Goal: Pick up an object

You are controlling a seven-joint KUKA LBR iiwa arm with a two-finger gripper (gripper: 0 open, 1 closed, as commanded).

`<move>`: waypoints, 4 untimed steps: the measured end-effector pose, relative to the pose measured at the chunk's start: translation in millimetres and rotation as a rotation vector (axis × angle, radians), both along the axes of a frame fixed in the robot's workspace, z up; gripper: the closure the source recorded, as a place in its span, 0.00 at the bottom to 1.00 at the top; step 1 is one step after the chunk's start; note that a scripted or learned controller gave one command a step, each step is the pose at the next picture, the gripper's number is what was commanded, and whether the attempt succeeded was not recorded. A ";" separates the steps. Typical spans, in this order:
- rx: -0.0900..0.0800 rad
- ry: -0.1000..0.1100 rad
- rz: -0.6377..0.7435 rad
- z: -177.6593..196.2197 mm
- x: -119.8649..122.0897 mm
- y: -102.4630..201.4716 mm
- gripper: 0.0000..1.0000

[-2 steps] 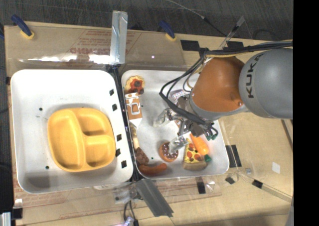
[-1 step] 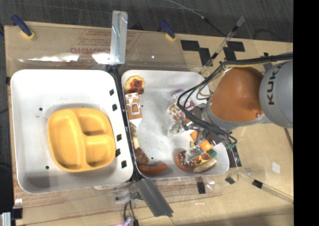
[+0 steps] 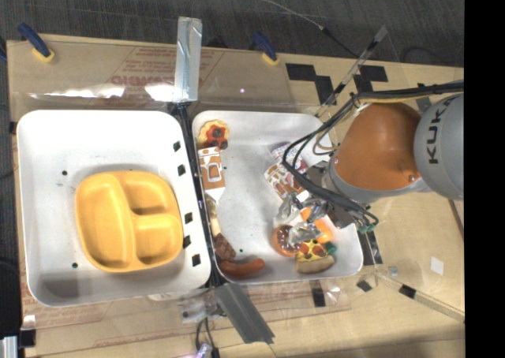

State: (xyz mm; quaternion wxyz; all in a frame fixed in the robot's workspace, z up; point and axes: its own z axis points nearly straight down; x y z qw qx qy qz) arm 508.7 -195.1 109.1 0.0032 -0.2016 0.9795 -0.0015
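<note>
My gripper [image 3: 302, 221] hangs low over the near right corner of the right bin [image 3: 252, 191], under the orange wrist band. Directly beneath it lies a cluster of toy food: a round orange-red piece [image 3: 284, 240] and a pizza slice [image 3: 316, 254]. The metal fingers blend with the toys, so their state is unclear. Other toys in this bin: a small pizza-like piece [image 3: 213, 134] at the far left corner, an orange-and-white packet [image 3: 211, 169] below it, a brown-and-white wrapper [image 3: 280, 179] mid-bin, and a sausage [image 3: 243, 267] near the front edge.
The left bin [image 3: 47, 143] holds a yellow divided tray [image 3: 128, 220]. A dark brown toy [image 3: 224, 246] lies by the divider between the bins. Black cables [image 3: 316, 139] loop from the wrist over the right bin's far right part.
</note>
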 end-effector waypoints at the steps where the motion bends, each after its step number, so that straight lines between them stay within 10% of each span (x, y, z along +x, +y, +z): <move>1: -0.001 -0.001 -0.120 88.6 26.4 -9.7 1.00; 3: 0.003 0.003 -0.420 66.4 128.4 57.9 1.00; 4: 0.004 -0.001 -0.648 148.3 125.6 102.3 1.00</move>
